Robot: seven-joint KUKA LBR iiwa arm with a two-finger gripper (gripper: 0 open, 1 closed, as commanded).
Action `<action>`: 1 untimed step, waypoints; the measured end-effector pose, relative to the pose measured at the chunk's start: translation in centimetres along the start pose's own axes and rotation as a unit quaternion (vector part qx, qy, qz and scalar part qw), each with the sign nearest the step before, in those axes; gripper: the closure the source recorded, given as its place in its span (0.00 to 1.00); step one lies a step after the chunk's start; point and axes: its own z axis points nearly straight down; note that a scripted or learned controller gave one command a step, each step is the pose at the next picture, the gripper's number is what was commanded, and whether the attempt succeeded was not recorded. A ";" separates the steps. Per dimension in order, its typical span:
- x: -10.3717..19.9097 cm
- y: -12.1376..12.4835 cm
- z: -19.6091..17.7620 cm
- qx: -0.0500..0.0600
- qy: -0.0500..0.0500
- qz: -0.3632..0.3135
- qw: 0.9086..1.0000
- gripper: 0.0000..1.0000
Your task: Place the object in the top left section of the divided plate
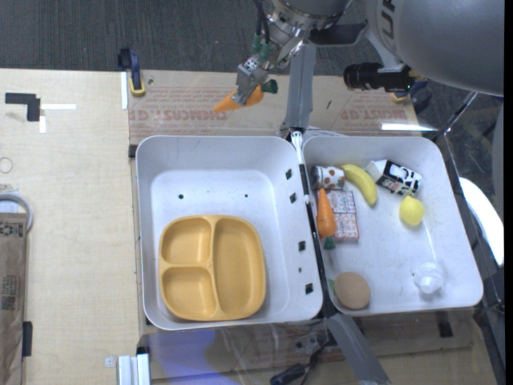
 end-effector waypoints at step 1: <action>0.2 0.3 -4.4 -0.001 0.000 -0.117 0.993 1.00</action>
